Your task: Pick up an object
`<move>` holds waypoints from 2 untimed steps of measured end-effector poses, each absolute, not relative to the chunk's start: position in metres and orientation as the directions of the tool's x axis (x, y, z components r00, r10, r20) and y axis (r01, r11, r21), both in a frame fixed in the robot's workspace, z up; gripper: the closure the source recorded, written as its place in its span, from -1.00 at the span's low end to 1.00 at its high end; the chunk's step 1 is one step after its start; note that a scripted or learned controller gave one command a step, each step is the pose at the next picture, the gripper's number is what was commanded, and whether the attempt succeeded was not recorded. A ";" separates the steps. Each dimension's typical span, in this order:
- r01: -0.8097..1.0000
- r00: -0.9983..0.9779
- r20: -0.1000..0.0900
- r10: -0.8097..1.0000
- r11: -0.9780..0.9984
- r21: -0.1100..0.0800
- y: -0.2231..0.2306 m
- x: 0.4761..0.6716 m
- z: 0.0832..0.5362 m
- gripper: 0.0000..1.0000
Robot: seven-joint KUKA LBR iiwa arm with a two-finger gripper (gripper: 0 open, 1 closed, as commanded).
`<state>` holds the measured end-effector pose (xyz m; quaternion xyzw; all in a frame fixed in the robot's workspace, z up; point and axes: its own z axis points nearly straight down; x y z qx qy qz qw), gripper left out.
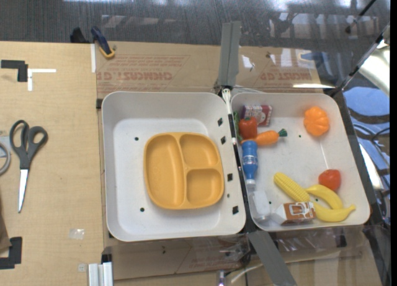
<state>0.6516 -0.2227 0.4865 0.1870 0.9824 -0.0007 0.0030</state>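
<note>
The right bin (347, 154) holds several toy foods. An orange pumpkin-like piece (316, 121) lies at its back right, and a carrot (268, 137) and a red pepper (248, 127) lie at the back left beside a small red packet (260, 113). A blue bottle (249, 160) lies along the left wall. Toward the front are a corn cob (290, 187), a banana (330, 206), a red tomato (330, 179) and a brown carton (296, 212). The left bin (118, 154) holds a yellow divided plate (183, 170).
Scissors (25, 154) lie on the wooden bench at far left. A blue and yellow clip (102, 43) sits at the back beside the cardboard sheet (155, 71). A grey bar (228, 55) runs back from between the bins.
</note>
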 end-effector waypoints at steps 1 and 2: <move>-0.074 -0.997 -0.002 -0.074 0.997 0.000 -0.222 0.619 0.437 1.00; -0.441 -0.897 -0.006 -0.441 0.898 -0.003 -0.221 0.660 0.493 1.00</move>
